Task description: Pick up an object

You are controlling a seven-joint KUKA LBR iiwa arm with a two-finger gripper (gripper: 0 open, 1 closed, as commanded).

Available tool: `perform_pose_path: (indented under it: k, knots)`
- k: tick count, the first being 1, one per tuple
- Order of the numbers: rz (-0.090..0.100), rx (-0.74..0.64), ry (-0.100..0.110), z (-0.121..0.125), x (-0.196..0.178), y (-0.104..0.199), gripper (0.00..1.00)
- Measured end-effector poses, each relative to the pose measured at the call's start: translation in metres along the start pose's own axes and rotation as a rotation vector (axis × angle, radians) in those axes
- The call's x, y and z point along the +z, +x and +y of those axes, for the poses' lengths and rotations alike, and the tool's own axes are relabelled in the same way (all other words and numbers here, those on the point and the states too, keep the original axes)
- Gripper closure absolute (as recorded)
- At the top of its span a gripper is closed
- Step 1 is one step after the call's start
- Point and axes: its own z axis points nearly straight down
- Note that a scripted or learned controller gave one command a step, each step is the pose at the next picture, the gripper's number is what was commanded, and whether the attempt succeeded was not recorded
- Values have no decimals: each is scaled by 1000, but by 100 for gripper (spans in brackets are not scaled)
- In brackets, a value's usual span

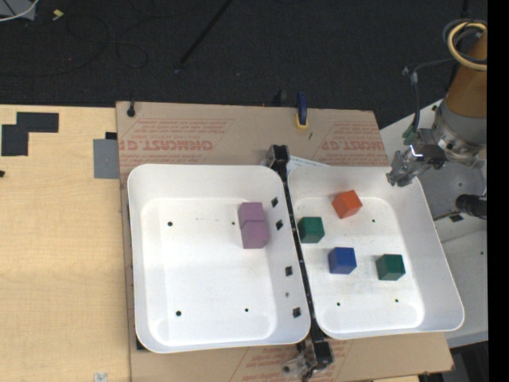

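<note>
Gripper (402,172) hangs off the far right corner of the right bin (433,237), outside its rim, nothing between the tips. Too small and dark from here to tell whether the claw is spread or closed; cannot tell.

Nearest candidate: orange block (347,204), in the right bin's upper part, standing apart from its neighbours. Judgement: best target. The arm should travel left over the rim, centre above the block, line the claw with its flat sides and drop straight down, keeping clear of the green block (311,229) just below-left.

Count, right bin: one orange block, two green (second green block (390,267) toward the near right), one blue block (342,260) between them. Four.

Left bin (159,261): one purple block (253,224), near the divider. Total five blocks, two bins.
</note>
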Motion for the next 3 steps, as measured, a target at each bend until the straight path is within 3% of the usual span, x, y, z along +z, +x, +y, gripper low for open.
perform_pose_path:
  k: [1, 2, 3]
  knots:
    - [0, -2, 0, 0, 30, 29, 100]
    - [0, -1, -1, 0, 29, 34, 100]
    - [-6, 3, -12, 1, -56, -17, 100]
